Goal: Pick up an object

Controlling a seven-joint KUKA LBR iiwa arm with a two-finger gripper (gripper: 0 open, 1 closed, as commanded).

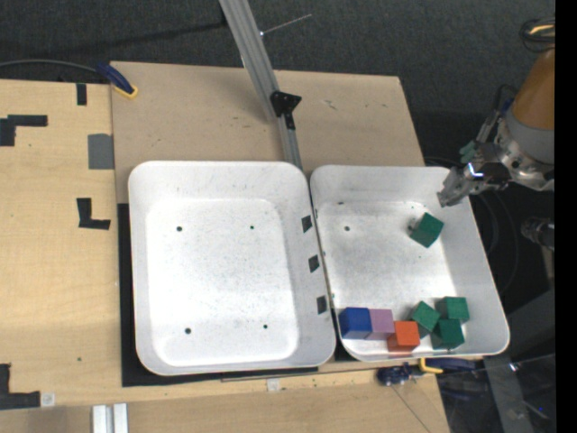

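A small green cube (pixel 426 229) sits tilted, corner-up, in the right-hand shallow white bin (pixel 469 242), bearing no legible writing. The two-finger gripper (pixel 453 192) hovers near it at the bin's upper right; whether it is clenched or released cannot be told.

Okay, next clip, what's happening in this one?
A grey robot arm with an orange band reaches in from the right, its tool over the upper right rim of the right-hand white bin. A lone green block lies just below and left of it. More blocks sit along the bin's near edge: blue, lilac, orange and three green. Nothing looks picked up yet.
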